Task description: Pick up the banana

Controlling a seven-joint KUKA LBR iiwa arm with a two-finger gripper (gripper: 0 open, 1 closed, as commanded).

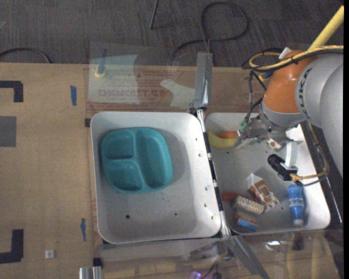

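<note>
Pincer sits low in the far-left corner of the right bin, just beside the banana. Can't tell if it's spread or pressed together, too blurry there. Grey arm with the orange band comes in over that bin's far-right side.

Worktop: tan, matte, cardboard-like. 2 white bins side by side with a metal strip between them. Left of the right bin is the left bin, holding a teal 3-compartment plate toward its left. Further left again: black tape marks and short blue tape strips. A clear sheet with mirrored print lies beyond the left bin. Past the worktop's far edge is dark carpet floor with looping black cables.

Banana: yellow, short curved stretch visible, lying flat against the right bin's left wall in the far-left corner. A small orange thing touches it. Ends are hard to make out. A blue bottle and cartons lie along the right bin's near side, well apart from the banana.
</note>
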